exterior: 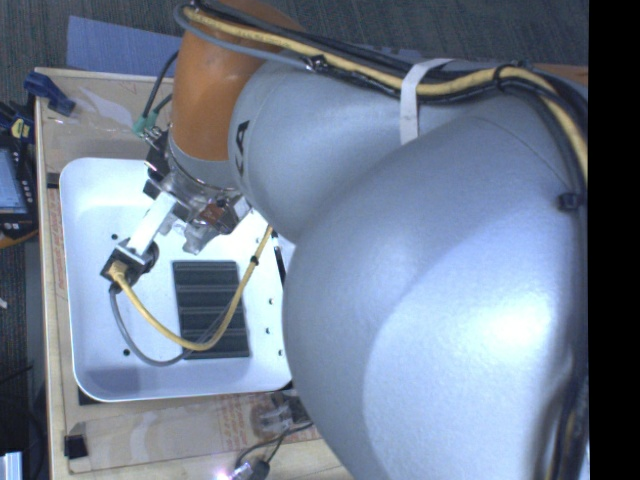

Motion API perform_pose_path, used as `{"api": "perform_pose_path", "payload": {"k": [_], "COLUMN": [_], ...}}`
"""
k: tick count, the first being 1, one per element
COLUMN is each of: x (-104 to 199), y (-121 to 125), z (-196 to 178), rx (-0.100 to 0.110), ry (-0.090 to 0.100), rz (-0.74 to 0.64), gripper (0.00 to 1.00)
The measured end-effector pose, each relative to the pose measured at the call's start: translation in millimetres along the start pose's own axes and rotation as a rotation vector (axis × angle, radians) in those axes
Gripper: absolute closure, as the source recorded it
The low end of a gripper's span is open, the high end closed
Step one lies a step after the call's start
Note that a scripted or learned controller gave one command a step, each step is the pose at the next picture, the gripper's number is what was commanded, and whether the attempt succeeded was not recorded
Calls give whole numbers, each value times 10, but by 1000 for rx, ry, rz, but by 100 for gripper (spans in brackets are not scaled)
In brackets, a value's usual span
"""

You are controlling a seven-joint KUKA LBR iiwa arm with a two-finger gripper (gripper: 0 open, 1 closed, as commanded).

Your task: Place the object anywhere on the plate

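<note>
Camera view shows a dark ribbed slab (205,303) lying flat in the white bin (85,268), toward the bin's near edge and just nearward of the end effector (203,220), whose opening, wide or narrow, I cannot tell.

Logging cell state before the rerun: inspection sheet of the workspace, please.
Surface: white bin on a wooden bench; the arm covers the view's right.
Job's things: dark ribbed slab lying flat in the bin; cannot tell whether it is the plate or the object.
Clutter: nothing seen.
Grippers: gripper over the bin, by the slab's far edge.
Cables: yellow cable loops from the wrist across the slab; harness runs along the arm.
Surroundings: blue clamp and screen device at the left; grey floor.
</note>
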State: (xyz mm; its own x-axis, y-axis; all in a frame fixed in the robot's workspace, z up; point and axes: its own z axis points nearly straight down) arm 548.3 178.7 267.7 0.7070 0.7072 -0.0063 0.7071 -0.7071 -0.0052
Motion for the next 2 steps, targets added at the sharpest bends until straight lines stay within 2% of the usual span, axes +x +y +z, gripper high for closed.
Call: {"api": "perform_pose_path", "payload": {"k": [1, 2], "x": [-1068, 17], "y": [596, 501], "z": [784, 939], "rx": [-1, -3], "ry": [-1, 5], "rz": [-64, 420], "gripper": [100, 100]}}
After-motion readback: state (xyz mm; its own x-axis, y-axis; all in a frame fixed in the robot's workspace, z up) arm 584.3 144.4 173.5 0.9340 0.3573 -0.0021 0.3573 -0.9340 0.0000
